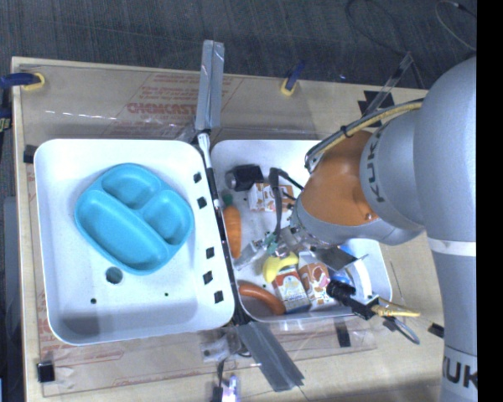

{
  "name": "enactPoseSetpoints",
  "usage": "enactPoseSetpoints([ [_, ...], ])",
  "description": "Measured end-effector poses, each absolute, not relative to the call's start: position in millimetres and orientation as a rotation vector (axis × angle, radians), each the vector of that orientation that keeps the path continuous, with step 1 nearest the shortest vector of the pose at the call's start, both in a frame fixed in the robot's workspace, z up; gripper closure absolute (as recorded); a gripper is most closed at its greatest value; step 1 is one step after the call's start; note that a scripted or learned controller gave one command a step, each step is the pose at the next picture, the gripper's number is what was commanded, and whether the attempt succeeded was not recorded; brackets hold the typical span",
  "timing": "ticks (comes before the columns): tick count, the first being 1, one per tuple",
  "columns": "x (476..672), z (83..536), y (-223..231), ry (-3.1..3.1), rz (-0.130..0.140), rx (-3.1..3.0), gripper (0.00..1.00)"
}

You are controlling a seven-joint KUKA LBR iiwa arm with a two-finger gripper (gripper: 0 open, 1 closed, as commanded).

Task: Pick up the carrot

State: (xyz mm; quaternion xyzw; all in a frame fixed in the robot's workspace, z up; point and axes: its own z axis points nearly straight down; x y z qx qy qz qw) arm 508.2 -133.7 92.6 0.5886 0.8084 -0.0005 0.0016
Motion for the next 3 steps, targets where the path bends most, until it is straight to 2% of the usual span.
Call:
enactPoseSetpoints([
  [1,564.5,95.2,-119.5,2.488,-0.011,1.892,0.0],
  [2,563.9,103.8,-115.9,2.502,-0.008,1.889,1.0],
  [3,564.0,191.9,-51.4,2.362,-0.002,2.075,1.0],
])
